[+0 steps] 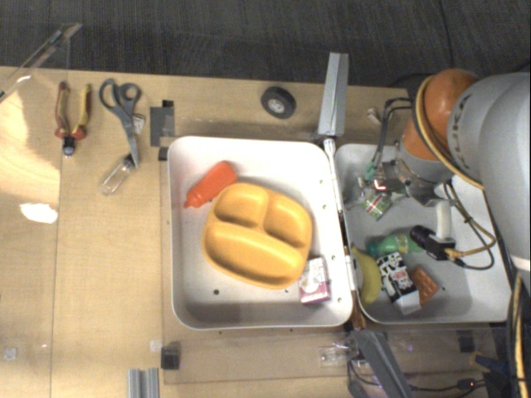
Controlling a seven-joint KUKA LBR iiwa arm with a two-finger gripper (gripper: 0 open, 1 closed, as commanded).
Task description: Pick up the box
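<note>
Box (314,281) (small, pink-white carton) beside lumpy yellow tray (258,233)

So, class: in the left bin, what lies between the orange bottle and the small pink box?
In the camera view, the yellow sectioned tray lies between the orange bottle and the small pink box.

Even, moderately bright overhead lighting; strong glare washes out the surface (33,139) at far left, shadows are soft and short, and fine detail is slightly blurred.
</note>
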